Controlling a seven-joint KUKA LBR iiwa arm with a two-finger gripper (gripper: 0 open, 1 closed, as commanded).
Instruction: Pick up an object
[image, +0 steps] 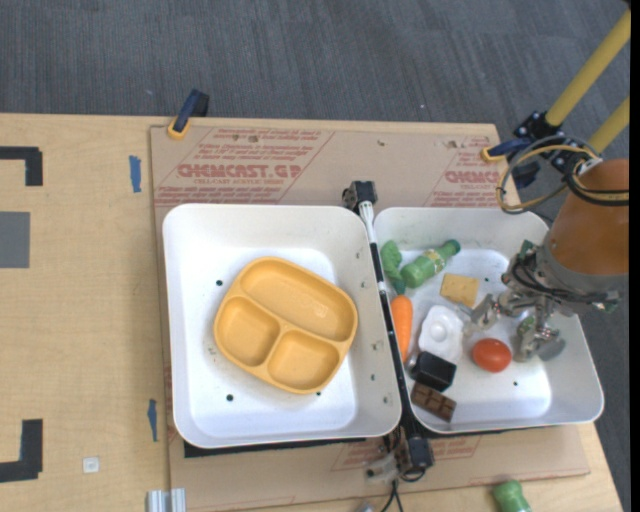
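My gripper hangs low over the right bin, near its right side, with its fingers spread and nothing between them. A red tomato lies just below and left of the fingertips, apart from them. Further left in the same bin are a white block, an orange carrot, a tan bread piece, a green bottle, a small green piece, a black block and a brown chocolate bar.
The left bin holds a yellow divided plate. A black clamp sits at the top of the ridge between the bins. A green object lies on the bench below the right bin. Cables loop above the arm.
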